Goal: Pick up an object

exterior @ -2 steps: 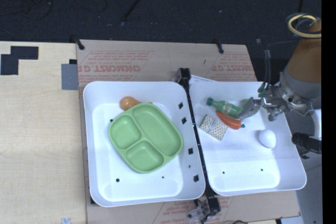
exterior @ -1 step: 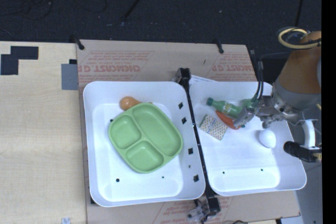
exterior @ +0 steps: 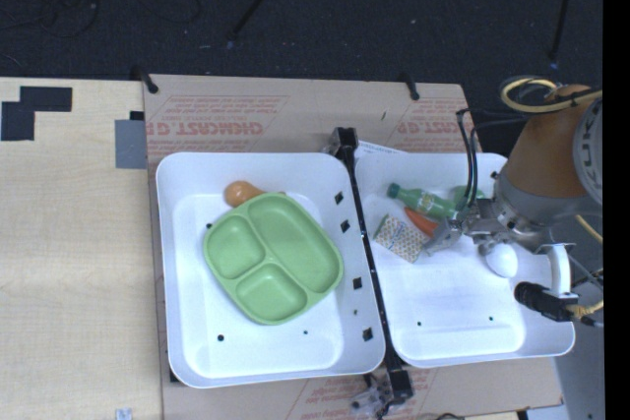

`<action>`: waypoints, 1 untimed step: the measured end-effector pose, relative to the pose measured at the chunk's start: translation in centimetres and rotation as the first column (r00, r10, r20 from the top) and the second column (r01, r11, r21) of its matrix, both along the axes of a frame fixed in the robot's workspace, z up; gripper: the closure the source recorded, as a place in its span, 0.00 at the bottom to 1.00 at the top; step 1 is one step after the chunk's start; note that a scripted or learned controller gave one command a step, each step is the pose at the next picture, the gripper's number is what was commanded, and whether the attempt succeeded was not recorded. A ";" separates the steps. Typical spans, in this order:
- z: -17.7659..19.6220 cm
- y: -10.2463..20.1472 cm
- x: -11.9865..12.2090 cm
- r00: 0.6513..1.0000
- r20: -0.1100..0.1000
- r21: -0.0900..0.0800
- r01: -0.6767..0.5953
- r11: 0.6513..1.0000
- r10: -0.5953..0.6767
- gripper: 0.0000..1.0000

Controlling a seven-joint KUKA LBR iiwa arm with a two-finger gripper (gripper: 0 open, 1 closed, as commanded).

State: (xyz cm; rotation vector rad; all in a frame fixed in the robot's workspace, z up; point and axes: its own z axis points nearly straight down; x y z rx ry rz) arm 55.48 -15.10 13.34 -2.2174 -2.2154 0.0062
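A: While both bins sit side by side on the cardboard sheet point(exterior: 295, 113), log the contents. Left bin point(exterior: 187, 330) first.

B: Shallow white plastic, glossy, rounded corners. One green divided plate point(exterior: 273, 257), smooth, three compartments, lying flat and turned at an angle. One orange rounded object point(exterior: 239, 193) just behind the plate's far edge, partly hidden by it; cannot tell what it is.

A: Right bin point(exterior: 463, 330)?

B: Same white plastic. Four items counted, all crowded in the far half. One green bottle point(exterior: 421, 201) lying on its side. One small orange-red piece point(exterior: 421, 219) just in front of the bottle, carrot-like, touching or nearly so. One square patterned packet point(exterior: 398, 238), flat, speckled print, tilted on a corner beside the divider. One white egg-shaped object point(exterior: 501, 260), smooth, near the right wall.

A: Gripper?

B: Gripper point(exterior: 459, 229) is low over the right bin, between the packet and the white egg-shaped object, close by the bottle and the orange-red piece. Metal parts, grey, below the orange band point(exterior: 539, 152) of the arm. Jaw state: cannot tell, the clutter and the wrist hide it. Nothing visibly held.

A: Divider?

B: Black clips point(exterior: 345, 145) along the seam between the bins.
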 end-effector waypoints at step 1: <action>1.3 -0.1 0.1 1.000 0.002 0.000 0.003 1.000 -0.003 1.00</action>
